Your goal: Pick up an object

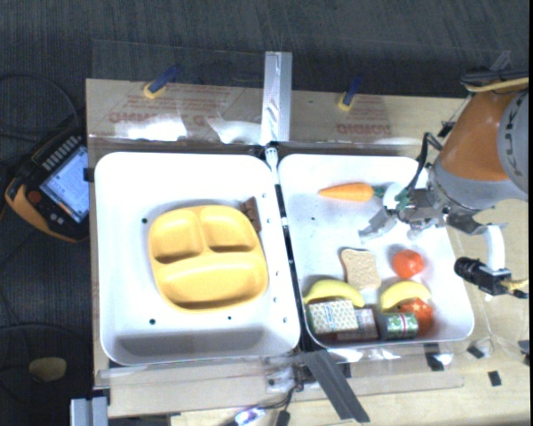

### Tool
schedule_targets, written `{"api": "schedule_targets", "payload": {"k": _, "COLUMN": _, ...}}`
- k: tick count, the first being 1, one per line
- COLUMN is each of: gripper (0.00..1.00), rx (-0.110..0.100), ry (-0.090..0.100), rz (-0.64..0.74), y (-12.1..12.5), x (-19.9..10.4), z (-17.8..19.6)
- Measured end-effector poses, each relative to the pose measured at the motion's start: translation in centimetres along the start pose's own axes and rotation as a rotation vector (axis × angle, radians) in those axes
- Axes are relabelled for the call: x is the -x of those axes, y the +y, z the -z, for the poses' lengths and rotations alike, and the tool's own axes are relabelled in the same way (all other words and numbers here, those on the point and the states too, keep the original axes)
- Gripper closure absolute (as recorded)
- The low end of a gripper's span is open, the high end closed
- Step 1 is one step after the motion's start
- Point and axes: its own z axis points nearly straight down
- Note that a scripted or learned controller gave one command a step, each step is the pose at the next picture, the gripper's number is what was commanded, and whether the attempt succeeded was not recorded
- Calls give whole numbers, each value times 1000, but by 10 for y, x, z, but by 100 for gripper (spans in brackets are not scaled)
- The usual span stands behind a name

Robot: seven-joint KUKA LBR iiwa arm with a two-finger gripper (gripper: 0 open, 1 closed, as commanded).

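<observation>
My gripper point(385, 216) hangs low over the right bin point(315, 229), its fingers open with nothing between them. An orange carrot point(346, 192) lies just up and left of it. A red tomato point(409, 263) sits just below it, and a slice of toast point(361, 269) lies below and to the left. Along the bin's front wall are two bananas point(333, 291) point(404, 293), a small carton point(342, 319) and a can point(398, 325).
The left bin point(115, 264) holds a yellow divided tray point(209, 256) with a small brown item point(251, 211) at its upper right corner. A handheld pendant point(58, 189) lies off the bench at the left. The arm's orange band point(480, 140) stands over the right bin's far right corner.
</observation>
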Motion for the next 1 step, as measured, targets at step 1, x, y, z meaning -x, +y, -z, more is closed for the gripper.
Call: {"api": "schedule_targets", "payload": {"k": 1, "gripper": 0, "rx": 9, "ry": 3, "rz": 61, "y": -24, "x": 44, "z": -65}}
